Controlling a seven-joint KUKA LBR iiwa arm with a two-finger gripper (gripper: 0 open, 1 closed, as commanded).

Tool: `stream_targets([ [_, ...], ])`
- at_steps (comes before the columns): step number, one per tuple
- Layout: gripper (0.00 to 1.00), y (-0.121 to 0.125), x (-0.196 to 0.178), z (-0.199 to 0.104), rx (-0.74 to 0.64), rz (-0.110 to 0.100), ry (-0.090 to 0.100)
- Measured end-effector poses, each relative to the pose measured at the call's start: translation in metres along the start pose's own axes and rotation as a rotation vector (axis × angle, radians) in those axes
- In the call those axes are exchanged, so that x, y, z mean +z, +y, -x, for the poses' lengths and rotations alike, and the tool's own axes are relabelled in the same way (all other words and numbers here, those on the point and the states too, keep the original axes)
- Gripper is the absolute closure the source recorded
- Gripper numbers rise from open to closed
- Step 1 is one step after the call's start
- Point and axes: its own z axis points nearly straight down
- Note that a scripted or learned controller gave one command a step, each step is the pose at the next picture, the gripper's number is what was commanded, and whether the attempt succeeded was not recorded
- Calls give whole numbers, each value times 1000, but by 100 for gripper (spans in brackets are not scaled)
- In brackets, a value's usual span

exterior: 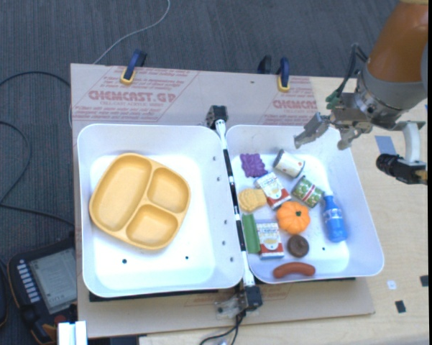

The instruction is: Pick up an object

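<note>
Tool [326,134] hangs over the right bin's [363,192] far edge, fingers spread wide, gripping nothing. In that bin: can [288,164] and grapes [253,164] toward the far edge, orange [294,218] mid-bin, blue bottle [333,219] near the right wall, sausage [294,269] at the near edge. Yellow tray [139,200] lies in the left bin [201,264].

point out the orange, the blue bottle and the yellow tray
orange [294,218], camera view, on the middle of its rind.
blue bottle [334,220], camera view, on its body below the cap.
yellow tray [103,202], camera view, on the floor of its long left compartment.
</note>
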Motion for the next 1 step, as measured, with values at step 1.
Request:
stream_targets([
  [1,0,-1,122,-29,0,-4,1],
])
